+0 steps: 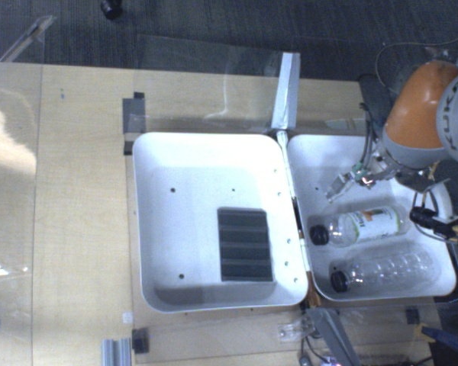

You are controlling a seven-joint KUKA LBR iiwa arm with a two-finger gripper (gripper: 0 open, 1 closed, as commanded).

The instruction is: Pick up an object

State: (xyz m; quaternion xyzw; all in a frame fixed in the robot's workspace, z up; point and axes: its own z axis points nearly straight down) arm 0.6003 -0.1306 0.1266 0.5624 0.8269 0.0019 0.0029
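My gripper hangs over the back half of the right bin. It points down and left, open, with nothing between its fingers. Just in front of it a clear bottle with a black cap and a pale label lies on its side. A second clear bottle, also black-capped, lies along the bin's front wall. A dark ribbed rectangular block lies flat in the left bin, toward its front right.
The grey arm with its orange band comes in from the right above the right bin's back corner. A black cable hangs at the bin's right wall. A narrow ridge separates the two bins.
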